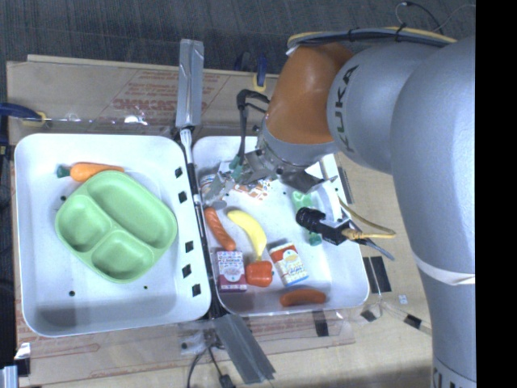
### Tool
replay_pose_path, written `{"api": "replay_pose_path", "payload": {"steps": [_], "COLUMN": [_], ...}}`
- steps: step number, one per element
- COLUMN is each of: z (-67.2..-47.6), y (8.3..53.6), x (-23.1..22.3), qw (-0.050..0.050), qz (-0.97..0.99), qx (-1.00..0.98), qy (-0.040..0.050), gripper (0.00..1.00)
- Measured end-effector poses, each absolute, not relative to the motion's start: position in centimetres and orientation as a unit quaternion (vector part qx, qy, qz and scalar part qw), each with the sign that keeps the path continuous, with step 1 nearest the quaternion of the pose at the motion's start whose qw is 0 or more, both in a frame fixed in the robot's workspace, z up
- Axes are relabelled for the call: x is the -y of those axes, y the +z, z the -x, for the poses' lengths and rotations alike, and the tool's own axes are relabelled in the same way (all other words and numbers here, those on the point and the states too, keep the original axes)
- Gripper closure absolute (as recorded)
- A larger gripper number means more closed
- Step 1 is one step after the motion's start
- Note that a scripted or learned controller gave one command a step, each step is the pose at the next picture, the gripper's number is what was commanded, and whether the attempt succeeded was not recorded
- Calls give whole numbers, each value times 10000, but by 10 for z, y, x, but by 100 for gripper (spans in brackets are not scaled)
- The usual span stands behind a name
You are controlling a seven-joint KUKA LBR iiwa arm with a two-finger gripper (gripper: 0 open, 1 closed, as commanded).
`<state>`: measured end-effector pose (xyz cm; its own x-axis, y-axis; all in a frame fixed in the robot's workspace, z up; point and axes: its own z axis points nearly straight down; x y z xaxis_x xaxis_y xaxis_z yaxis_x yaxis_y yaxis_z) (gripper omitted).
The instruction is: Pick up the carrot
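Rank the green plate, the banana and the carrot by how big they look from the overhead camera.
1. Green plate, by far the largest, in the left bin.
2. and 3. Banana and carrot: they look about alike in length, so I would not rank them. The plate also seems to hide part of the carrot.

My own grey arm with the orange band (380, 111) covers the far right corner of the right-hand shallow white bin (351, 285) and runs off the picture's right edge. Just beside that bin's far wall, my wrist hides how my fingers stand. The small printed packet (260, 187) beneath it is too blurred to read.
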<state>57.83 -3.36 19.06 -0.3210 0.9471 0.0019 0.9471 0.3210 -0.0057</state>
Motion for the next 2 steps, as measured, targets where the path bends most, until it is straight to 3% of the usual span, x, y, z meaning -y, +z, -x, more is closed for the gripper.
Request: {"api": "replay_pose_path", "payload": {"steps": [1, 2], "z": [-586, -568], "y": [192, 222], "x": [38, -11], "qw": [-11, -10], "qz": [5366, 5006], "qx": [8438, 8657], "qy": [0, 0], "gripper": [0, 0]}}
